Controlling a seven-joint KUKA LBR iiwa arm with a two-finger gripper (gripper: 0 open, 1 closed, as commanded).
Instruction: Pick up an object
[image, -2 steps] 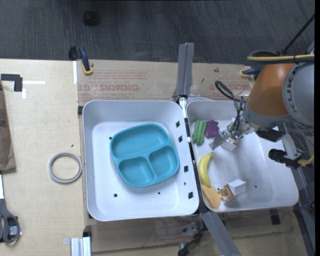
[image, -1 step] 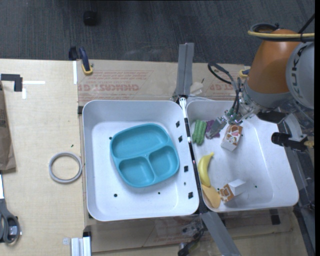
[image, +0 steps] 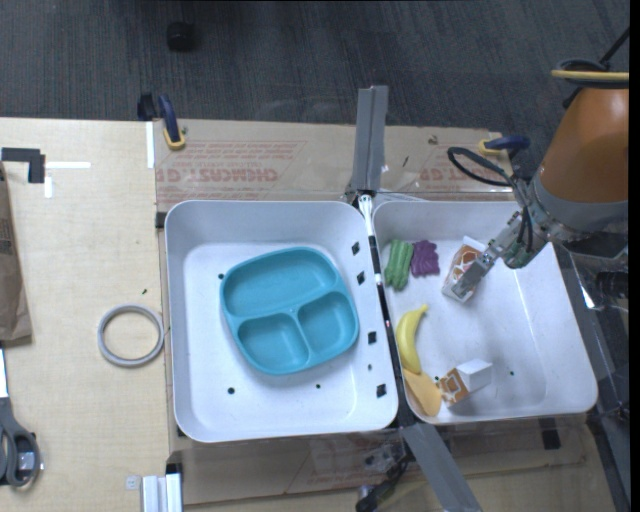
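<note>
Two shallow white bins are seen side by side on the counter (image: 80, 260), divided by a grey bar (image: 371, 140) that runs up between them. The left bin (image: 190, 380) is occupied by a teal divided plate (image: 288, 310) with three compartments, set near its middle.

The right bin (image: 545, 370) holds several small items. A green pickle-like piece (image: 399, 263) is laid just beside a purple bunch of grapes (image: 426, 258) near the upper left corner. A yellow banana (image: 410, 338) is placed along the left wall, with an orange-yellow wedge (image: 423, 394) below it and a small carton (image: 467, 380) with a white top just beside that. A second small carton (image: 464, 262), orange and white, is positioned in the upper middle of the bin.

The grey arm with the orange band (image: 592, 135) is shown reaching in from the right, and the end effector (image: 462, 288) is lowered against the lower right side of that second carton. Whether its fingers are apart or together cannot be told.

On the counter left of the bins, a grey ring (image: 131, 334) and a pair of scissors (image: 15, 450) are seen.
</note>
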